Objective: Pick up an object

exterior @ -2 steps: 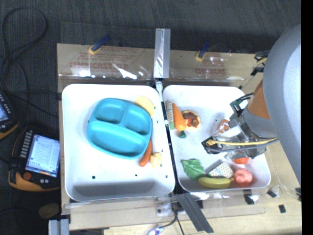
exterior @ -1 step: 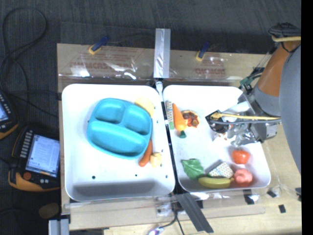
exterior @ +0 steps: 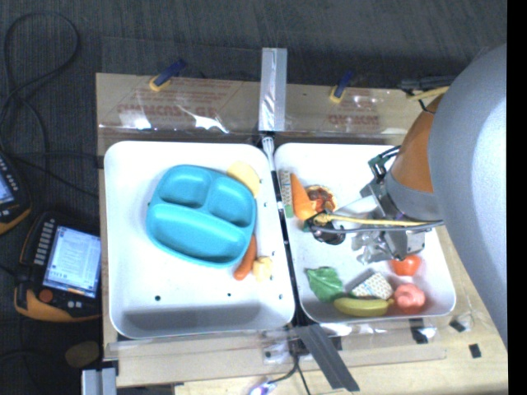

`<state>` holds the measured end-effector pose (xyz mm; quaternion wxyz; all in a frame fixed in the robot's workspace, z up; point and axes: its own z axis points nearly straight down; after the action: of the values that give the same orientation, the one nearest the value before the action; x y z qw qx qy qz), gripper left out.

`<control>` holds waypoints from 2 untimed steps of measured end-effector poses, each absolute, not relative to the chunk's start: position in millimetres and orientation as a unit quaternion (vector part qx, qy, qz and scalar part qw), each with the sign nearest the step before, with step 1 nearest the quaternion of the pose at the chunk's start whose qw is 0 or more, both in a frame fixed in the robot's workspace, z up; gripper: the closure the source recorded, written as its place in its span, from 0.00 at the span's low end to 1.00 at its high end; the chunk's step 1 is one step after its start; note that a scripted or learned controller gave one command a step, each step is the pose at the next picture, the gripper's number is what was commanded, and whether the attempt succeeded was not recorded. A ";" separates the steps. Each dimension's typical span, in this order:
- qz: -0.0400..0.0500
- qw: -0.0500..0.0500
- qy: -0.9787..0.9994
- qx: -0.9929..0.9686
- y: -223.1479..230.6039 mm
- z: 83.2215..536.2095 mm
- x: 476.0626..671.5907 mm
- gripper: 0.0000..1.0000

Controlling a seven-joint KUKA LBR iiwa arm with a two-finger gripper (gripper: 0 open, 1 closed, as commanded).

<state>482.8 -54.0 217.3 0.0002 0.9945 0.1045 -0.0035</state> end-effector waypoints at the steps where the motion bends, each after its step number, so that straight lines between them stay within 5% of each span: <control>1: -0.004 0.000 0.103 0.995 -49.6 197.6 482.5 1.00; 2: -0.004 0.000 0.148 0.989 23.2 190.0 483.1 1.00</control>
<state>483.1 23.2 190.0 -0.0003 0.9890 0.1477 -0.0039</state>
